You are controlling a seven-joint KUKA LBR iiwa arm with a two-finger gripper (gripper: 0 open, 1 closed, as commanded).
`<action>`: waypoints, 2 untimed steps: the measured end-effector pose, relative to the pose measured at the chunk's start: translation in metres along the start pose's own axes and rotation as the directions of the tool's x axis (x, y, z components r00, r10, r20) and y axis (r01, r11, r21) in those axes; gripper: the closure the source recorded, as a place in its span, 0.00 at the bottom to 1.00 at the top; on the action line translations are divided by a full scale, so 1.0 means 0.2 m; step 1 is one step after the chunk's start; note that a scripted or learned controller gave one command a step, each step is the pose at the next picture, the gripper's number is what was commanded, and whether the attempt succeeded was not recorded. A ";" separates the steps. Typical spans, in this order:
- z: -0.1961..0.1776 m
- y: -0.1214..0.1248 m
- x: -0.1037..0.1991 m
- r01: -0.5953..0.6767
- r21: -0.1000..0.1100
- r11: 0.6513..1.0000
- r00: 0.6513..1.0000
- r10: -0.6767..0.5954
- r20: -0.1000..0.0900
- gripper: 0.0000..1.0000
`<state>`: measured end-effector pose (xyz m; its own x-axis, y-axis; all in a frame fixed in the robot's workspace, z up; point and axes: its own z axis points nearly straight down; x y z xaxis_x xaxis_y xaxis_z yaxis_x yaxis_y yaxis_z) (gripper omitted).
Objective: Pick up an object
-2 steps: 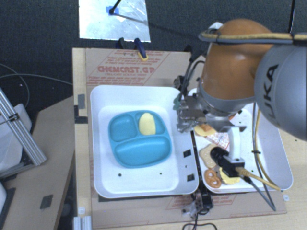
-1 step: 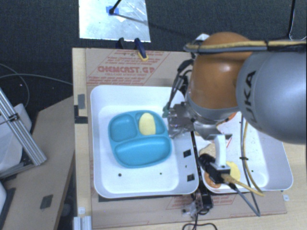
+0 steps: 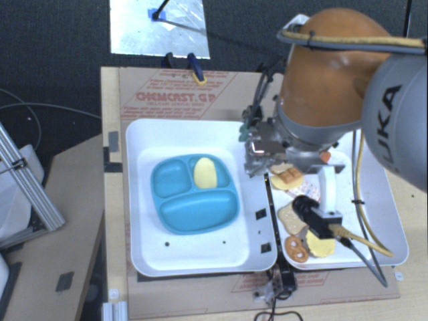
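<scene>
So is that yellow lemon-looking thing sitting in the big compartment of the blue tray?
No, the yellow lemon-like object lies in the upper right small compartment of the blue divided tray, in the left bin.

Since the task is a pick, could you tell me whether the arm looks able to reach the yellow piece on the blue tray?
Probably yes: the yellow piece lies uncovered in the blue tray's upper compartment, just left of the end effector.

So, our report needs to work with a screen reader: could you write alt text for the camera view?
A grey and orange robot arm reaches over two white bins, its tool above the divider. The left bin holds a blue divided plate with a yellow lemon; the right bin holds toy food.
</scene>
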<state>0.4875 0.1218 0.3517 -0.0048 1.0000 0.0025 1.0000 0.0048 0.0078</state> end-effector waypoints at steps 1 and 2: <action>-0.04 0.00 0.00 0.006 0.003 1.000 1.000 -0.006 0.001 1.00; -0.09 0.00 0.00 0.013 0.001 1.000 1.000 -0.013 0.001 1.00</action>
<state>0.4883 0.1225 0.3699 -0.0175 0.9998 0.0019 0.9998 0.0175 0.0067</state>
